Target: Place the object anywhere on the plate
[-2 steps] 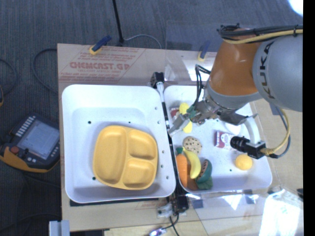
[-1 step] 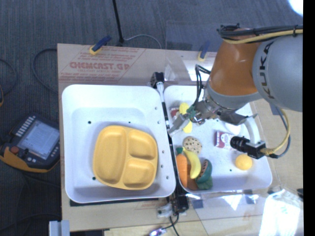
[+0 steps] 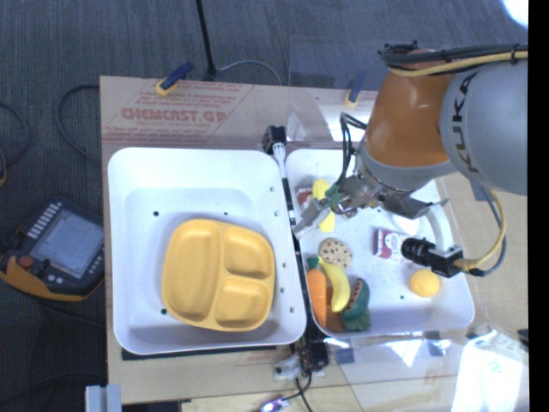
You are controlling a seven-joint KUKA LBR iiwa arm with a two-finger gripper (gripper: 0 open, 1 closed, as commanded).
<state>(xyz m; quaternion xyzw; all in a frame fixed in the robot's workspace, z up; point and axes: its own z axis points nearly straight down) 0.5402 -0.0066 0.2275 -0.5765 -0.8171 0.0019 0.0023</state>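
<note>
Yellow plastic divided plate [image 3: 219,273] waits in the left bin; my gripper [image 3: 330,202], state unclear, may miss the small yellow object [image 3: 320,189] near the divider.

grey arm [image 3: 489,118] with orange band, black cables

I see dark grey carpet [image 3: 103,24] around the bench, with black cables [image 3: 77,127] snaking over it. A pendant [image 3: 56,249] with a screen lies on the floor at left. Glare brightens the top right corner.
</note>
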